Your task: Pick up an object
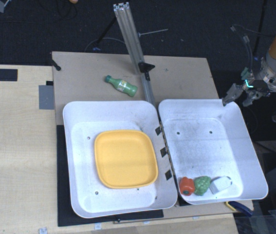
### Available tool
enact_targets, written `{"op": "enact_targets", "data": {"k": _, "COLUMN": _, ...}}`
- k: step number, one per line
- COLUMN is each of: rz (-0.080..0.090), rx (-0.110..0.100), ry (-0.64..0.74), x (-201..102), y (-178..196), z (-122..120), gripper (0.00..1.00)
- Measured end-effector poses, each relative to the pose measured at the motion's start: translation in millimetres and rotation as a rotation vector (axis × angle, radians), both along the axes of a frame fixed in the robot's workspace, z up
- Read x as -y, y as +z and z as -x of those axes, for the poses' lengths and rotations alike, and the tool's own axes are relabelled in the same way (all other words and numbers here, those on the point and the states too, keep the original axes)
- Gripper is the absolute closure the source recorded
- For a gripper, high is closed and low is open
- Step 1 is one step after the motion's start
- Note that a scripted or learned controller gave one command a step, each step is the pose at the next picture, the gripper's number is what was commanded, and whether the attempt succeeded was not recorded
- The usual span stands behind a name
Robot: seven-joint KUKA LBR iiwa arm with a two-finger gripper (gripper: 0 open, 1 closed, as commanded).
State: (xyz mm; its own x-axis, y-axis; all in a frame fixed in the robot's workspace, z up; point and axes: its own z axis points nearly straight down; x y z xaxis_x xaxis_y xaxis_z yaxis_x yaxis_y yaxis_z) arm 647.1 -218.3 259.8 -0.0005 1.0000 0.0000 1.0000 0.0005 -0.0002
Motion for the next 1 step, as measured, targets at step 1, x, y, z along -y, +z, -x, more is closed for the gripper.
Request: {"op": "enact_targets", "data": {"k": 1, "rz": 0.000, "rx": 0.000, "ry": 0.000, "x": 0.0, "y": 0.0, "z": 0.0, "gripper": 0.00}}
